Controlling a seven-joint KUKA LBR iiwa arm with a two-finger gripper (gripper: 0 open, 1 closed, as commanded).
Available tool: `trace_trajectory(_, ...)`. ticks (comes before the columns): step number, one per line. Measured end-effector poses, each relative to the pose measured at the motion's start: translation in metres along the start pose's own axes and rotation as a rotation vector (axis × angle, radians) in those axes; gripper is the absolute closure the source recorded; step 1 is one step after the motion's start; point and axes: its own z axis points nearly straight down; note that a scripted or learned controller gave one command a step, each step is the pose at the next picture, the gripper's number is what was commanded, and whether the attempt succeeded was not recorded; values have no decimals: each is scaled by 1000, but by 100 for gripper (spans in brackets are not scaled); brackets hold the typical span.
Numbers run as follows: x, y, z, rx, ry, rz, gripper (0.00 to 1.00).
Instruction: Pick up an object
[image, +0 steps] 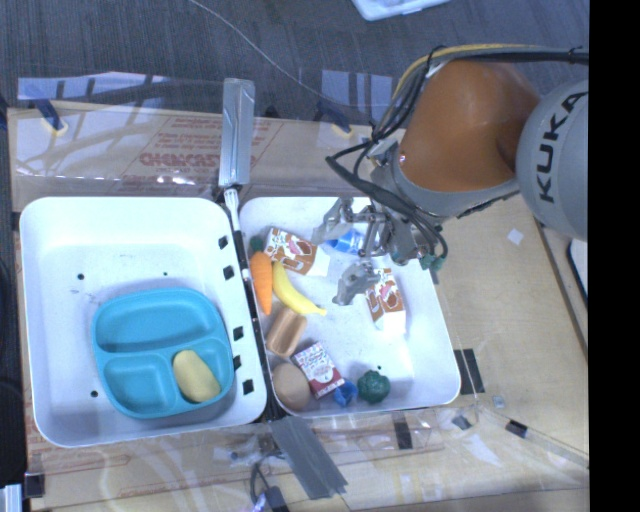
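The gripper (352, 262) hangs over the right bin (440, 345); whether its fingers are spread I cannot tell. A carton (386, 303) lies just right of it, a banana (294, 292) just left, bare floor below. Farther left sit a carrot (261, 281) at the dividing edge and, in the left bin (45, 300), a blue tray (150, 345).

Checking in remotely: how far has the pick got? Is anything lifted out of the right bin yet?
Done: the gripper has reached the right bin, low among the items. In hand: nothing visibly; I can't see any object between its fingers. The banana, carrot and carton lie on the bin floor beside it. Left: the grasp and lift. A potato sits in the blue tray in the left bin.
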Motion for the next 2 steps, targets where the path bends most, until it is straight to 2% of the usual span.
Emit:
trace_trajectory(1,-3,-48,15,-1,1,-365,0)
trace_trajectory(2,66,-23,152,-5,11,-231,0)
